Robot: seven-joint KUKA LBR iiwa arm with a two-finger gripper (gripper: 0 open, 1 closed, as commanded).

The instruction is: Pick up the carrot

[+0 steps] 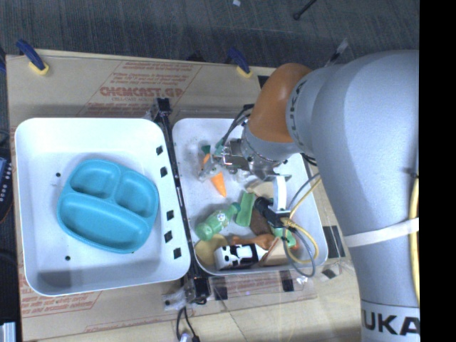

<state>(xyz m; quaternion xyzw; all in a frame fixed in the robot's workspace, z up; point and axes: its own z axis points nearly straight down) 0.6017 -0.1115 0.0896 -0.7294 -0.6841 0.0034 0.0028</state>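
The carrot (219, 184) is a small orange cone lying in the right bin (187, 137), near its left wall and about mid-height. My gripper (219, 155) hangs just above and behind it, at the end of the grey arm with the orange band (274, 109). A small orange bit and a green bit show close to the gripper's tip. The wrist covers the bin's upper right part.
Below the carrot lie a green bottle-shaped toy (214, 224), a green piece (246, 207), a brown item (262, 224), a yellow piece (206, 250) and a black-and-white toy (238, 256). The left bin (35, 141) holds a blue divided plate (107, 204). Cables loop at the lower right.
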